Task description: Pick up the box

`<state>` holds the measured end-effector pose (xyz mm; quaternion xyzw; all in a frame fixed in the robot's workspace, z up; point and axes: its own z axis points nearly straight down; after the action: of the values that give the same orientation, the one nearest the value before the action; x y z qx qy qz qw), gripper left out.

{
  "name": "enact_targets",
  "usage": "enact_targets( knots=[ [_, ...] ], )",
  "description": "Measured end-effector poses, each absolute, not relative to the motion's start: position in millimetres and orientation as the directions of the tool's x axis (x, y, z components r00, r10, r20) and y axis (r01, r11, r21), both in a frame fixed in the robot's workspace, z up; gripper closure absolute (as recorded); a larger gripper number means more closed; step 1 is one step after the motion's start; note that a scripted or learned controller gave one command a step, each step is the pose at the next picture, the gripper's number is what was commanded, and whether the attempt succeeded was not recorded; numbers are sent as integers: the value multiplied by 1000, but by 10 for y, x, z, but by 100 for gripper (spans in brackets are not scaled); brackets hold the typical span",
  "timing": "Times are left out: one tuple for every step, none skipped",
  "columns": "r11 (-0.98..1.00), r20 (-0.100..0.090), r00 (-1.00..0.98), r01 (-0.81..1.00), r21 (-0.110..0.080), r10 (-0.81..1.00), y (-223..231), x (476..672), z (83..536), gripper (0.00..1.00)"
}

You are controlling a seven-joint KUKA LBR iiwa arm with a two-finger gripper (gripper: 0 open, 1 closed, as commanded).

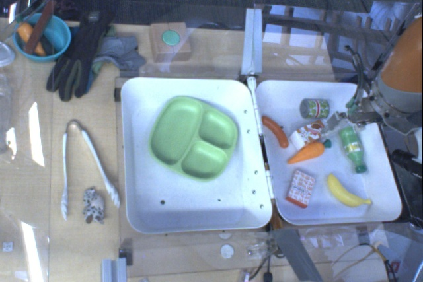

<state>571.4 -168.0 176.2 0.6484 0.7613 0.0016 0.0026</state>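
The box (301, 188) is a small red and white carton lying flat in the front part of the right bin (390, 208). My gripper (350, 114) hangs over the back right of that bin, just above the top of a green bottle (351, 148). It is well behind and to the right of the box and does not touch it. The arm's orange band (404, 63) rises at the right edge.
Around the box lie a carrot (307, 153), a banana (347, 191), a red sausage (275, 131), a can (315, 107) and a small white and red item (308, 135). The left bin (139, 208) holds a green divided plate (193, 137). Tongs (89, 162) and black gloves (79, 63) lie on the bench.
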Motion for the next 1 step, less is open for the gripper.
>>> enact_targets(
  knots=[
    [157, -1, -157, 988, 5, 988, -1173, 5078, 1199, 0]
  ],
)
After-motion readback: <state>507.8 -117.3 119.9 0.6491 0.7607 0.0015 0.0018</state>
